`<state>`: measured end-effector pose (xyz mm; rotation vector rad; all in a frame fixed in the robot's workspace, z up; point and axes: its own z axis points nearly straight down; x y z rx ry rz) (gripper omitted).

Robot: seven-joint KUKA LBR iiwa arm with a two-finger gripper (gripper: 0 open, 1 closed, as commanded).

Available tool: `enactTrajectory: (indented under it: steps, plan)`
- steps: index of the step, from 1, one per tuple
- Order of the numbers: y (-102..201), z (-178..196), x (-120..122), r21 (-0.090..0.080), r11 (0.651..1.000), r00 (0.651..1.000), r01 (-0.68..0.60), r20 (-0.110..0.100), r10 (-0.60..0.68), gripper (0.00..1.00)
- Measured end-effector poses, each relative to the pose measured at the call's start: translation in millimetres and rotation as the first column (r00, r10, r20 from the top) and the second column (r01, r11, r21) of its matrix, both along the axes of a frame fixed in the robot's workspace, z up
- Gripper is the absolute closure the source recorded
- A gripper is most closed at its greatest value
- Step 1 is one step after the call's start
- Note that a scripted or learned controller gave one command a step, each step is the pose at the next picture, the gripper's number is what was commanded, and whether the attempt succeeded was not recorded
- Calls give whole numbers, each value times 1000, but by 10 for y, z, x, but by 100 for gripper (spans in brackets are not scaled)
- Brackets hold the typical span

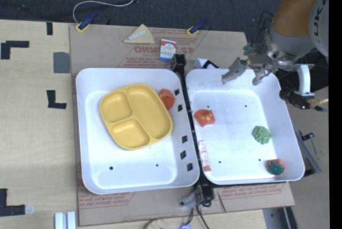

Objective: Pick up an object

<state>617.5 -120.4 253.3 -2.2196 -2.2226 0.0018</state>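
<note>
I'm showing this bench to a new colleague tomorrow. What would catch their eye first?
Probably the big yellow divided plate lying in the left bin, with an orange cup at its upper right edge. Next, the gripper, open over the right bin's far rim, above the orange block and the green ball.

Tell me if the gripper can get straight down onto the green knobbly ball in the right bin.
Probably yes. The green knobbly ball lies alone on the right bin floor, apart from the walls and other items. The gripper hovers at the bin's far edge, nothing between them.
</note>
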Motion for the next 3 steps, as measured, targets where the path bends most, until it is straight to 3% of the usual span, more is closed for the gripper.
enactTrajectory:
  steps: [1,2,3]
  plan:
    - [90,-1529,-284,-1,1000,1000,2,12,-2,0]
    - [205,-1673,154,0,1000,1000,-1,4,1,0]
    - [169,-1668,-462,-1,1000,1000,1,5,-1,0]
